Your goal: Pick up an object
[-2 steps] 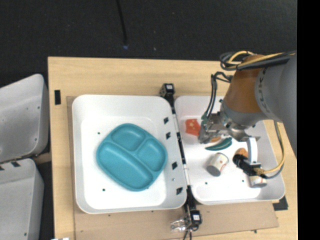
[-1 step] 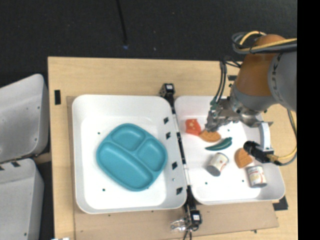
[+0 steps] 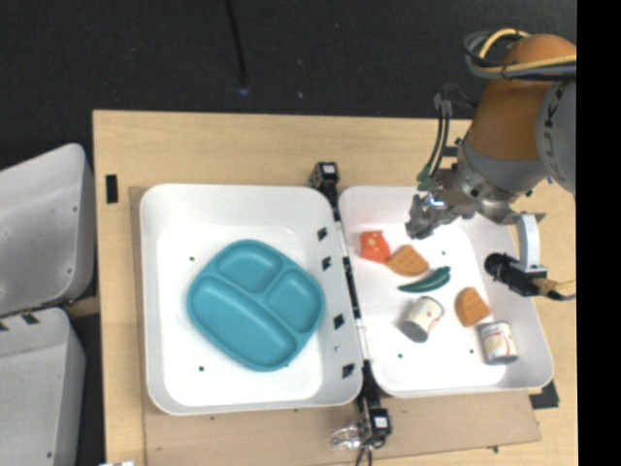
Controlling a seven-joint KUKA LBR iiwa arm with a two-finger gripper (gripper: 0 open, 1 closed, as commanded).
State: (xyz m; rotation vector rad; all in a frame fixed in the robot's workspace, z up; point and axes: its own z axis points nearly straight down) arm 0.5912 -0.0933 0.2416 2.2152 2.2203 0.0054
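The right bin (image 3: 388, 377) holds several small items: a red-orange block (image 3: 375, 246), an orange wedge (image 3: 408, 260), a dark green pepper-like piece (image 3: 427, 281), a white and grey cup on its side (image 3: 421, 317), a brown bread-like piece (image 3: 472, 306) and a small white can with a red label (image 3: 496, 342). My gripper (image 3: 423, 217) hangs over the back of that bin, up and to the right of the red-orange block. Nothing shows between its tips.
The left bin (image 3: 165, 377) carries a teal divided tray (image 3: 256, 303). A ridge with black clips (image 3: 347, 289) separates the two bins. The arm's grey body and orange band (image 3: 505, 124) fill the upper right. A black fitting (image 3: 512, 272) juts over the right bin's far side.
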